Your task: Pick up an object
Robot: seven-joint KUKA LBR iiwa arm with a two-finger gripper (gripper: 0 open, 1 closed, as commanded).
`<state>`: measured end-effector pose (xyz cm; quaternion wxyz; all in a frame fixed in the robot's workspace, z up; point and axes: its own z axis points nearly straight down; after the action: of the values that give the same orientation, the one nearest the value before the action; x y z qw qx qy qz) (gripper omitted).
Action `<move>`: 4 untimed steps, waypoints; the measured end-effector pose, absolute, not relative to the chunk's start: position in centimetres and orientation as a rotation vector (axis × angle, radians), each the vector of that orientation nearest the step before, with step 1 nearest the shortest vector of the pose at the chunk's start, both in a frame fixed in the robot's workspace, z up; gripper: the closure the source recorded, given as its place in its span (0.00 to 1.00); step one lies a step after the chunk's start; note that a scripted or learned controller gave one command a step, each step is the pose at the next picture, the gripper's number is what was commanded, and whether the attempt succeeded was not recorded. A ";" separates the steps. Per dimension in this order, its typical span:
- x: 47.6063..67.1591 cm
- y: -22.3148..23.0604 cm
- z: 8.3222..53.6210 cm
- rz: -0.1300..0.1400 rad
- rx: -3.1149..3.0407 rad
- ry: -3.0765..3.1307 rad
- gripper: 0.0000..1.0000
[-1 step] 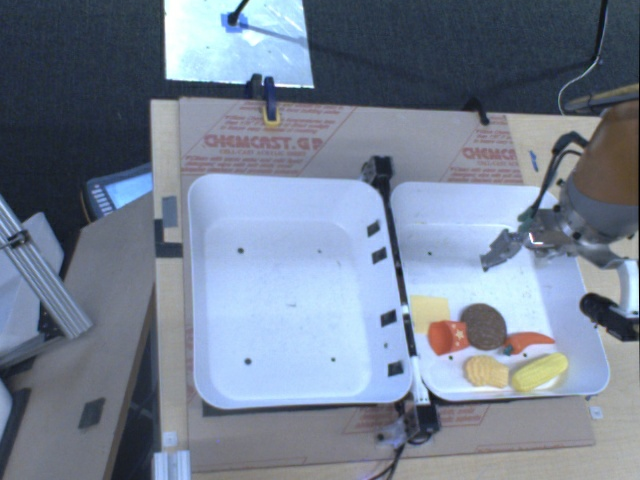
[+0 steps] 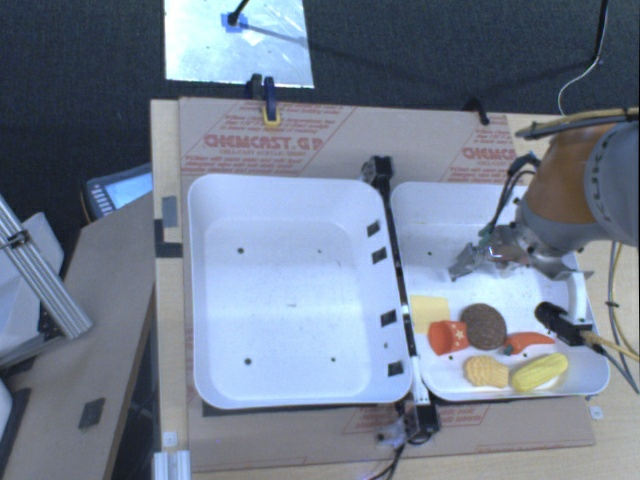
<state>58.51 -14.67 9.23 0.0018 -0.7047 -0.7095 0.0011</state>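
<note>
Hovering over the right bin [image 2: 445, 200], my gripper [image 2: 468, 262] sits about halfway between the bin's far and near walls, its tip pointing left. My arm [image 2: 565, 183] comes in across the bin's right rim.

Gripper state: from this angle I cannot tell whether it is released or clenched.

Candidate objects all lie in the near part of the right bin, nearer than the gripper and apart from it:
- yellow square [image 2: 428, 309], flat, close to the bin's left wall, near-left of the gripper.
- red piece [image 2: 446, 337], touching the near edge of the yellow square.
- brown disc [image 2: 484, 325], just right of the red piece and almost straight toward the near side from the gripper. It is the closest object to the gripper, with bare white floor between them.
- orange piece [image 2: 527, 342], just right of the brown disc.
- knobbly yellow piece [image 2: 486, 371], against the near wall, on the near side of the brown disc.
- smooth yellow piece [image 2: 539, 370], beside the knobbly one on its right, also at the near wall.

The left bin [image 2: 290, 268] stands beside the right bin, the two walls touching. Both bins rest on a printed cardboard sheet [image 2: 265, 140].
</note>
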 end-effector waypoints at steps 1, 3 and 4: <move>61.8 -15.1 8.5 -0.005 -2.218 -2.231 0.00; 58.4 -12.9 8.4 0.004 -2.216 -2.217 0.00; 67.3 -8.0 8.6 -0.012 -2.214 -2.239 0.00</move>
<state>67.31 -8.05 8.62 -0.0035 -0.7032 -0.7110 -0.0040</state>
